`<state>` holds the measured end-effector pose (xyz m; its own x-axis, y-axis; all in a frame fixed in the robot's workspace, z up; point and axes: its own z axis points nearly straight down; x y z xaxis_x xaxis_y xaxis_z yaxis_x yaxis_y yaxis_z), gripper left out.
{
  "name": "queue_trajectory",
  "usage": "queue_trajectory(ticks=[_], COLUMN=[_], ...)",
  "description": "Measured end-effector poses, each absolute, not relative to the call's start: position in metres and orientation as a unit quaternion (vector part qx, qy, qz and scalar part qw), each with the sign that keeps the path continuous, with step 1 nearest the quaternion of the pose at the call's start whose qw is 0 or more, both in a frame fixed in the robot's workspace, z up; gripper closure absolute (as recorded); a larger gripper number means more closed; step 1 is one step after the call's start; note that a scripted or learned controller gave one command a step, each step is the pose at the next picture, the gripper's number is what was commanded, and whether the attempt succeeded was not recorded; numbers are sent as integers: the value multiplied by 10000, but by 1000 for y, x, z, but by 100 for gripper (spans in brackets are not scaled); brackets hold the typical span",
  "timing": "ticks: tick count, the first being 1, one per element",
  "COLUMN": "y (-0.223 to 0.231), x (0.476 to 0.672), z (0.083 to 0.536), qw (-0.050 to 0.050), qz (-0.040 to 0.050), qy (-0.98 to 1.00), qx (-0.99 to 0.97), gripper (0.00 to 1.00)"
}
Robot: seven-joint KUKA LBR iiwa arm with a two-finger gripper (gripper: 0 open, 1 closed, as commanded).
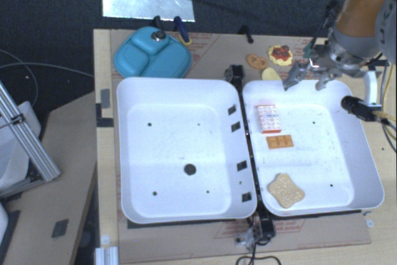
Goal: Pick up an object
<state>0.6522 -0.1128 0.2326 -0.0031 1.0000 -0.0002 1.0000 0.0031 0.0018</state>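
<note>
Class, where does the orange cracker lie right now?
The orange cracker lies in the right bin, left of centre, between the red-and-white packet and the toast slice.

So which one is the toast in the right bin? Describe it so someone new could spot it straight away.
Start at the right-hand white bin. Three flat items lie in a loose line down its left side; the toast is the nearest the front edge. Unlike the red-and-white packet and the small orange cracker above it, it is pale tan and bread-slice shaped.
</note>
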Motion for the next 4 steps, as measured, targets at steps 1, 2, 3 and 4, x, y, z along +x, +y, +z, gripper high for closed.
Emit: queue_trajectory(ticks=[1,2,3,4], y=[-143,-40,21,87], x=[554,587,622,602], z=[101,190,185,265], qw=[-65,29,11,17], qz=[-46,54,25,40], qy=[7054,7124,7109,7108], qx=[7088,7017,7033,7034], gripper=[0,0,0,0])
